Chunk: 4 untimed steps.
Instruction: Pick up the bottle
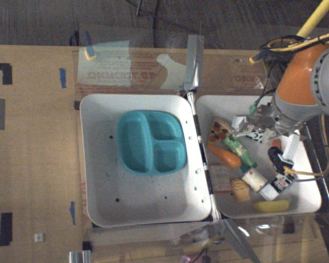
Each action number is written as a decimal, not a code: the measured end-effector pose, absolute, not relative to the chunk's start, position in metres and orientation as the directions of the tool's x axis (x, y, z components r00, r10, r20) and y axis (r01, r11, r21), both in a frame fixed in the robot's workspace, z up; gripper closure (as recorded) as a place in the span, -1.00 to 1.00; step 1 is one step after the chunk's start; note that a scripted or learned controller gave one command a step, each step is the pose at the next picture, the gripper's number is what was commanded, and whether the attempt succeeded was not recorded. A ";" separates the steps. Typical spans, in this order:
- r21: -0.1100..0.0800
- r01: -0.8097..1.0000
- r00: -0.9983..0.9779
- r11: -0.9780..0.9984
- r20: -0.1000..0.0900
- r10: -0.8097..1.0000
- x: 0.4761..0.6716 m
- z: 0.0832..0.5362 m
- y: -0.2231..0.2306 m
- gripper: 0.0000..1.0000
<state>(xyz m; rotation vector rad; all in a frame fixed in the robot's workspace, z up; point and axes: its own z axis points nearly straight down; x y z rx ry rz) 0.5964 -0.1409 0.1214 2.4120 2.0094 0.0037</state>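
Observation:
A green bottle (pixel 240 152) lies on its side in the right bin (pixel 312 199), slanting from upper left to lower right, next to an orange carrot (pixel 225 156). Just below it lies a small white bottle-like container (pixel 254 179) with a brownish top. My gripper (pixel 250 129) hangs over the upper middle of the right bin, just above and to the right of the green bottle's upper end. A black-and-white spotted item (pixel 258 136) sits right at the gripper. I see nothing clearly held.
The left bin (pixel 98 163) holds a teal divided plate (pixel 151 142). Also in the right bin are a pizza-slice toy (pixel 220 129), a tan biscuit-like piece (pixel 240 189) and a yellow banana (pixel 271 205). The metal divider (pixel 200 147) runs between the bins.

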 end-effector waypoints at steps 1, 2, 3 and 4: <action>0.002 0.991 0.133 -0.133 0.000 0.991 0.542 0.120 -0.124 -1.00; 0.010 0.999 -0.039 0.039 -0.002 0.999 0.527 0.090 -0.181 -1.00; 0.007 0.981 0.195 -0.195 -0.001 0.981 0.555 0.090 -0.160 -1.00; 0.012 0.980 0.197 -0.197 -0.006 0.980 0.555 0.102 -0.163 1.00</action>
